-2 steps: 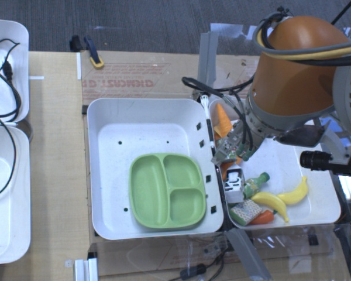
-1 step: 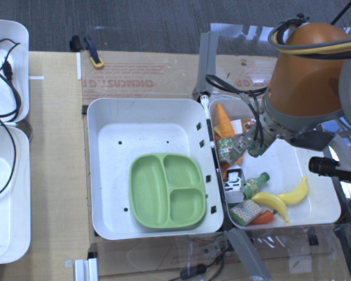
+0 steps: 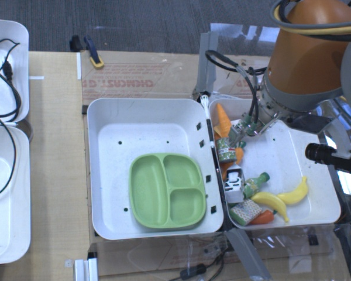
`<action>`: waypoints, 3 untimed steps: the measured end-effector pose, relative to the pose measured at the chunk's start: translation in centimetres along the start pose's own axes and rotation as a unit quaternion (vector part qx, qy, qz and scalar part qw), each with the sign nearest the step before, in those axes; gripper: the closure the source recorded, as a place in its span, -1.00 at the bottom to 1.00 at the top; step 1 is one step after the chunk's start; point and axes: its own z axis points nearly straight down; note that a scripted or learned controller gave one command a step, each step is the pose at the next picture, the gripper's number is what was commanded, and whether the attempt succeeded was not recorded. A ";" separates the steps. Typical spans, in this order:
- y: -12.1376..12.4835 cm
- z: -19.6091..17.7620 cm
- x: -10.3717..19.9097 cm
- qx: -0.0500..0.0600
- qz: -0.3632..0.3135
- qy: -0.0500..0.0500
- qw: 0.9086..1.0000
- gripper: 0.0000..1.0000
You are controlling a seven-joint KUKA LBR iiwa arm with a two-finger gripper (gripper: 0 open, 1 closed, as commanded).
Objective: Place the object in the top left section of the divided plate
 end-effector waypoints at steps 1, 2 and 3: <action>-1.2 6.8 3.8 0.000 -0.176 0.001 0.984 1.00; 4.5 12.8 6.7 0.000 -0.226 0.001 0.974 1.00; 4.2 -7.1 -0.9 -0.001 -0.180 0.000 0.984 1.00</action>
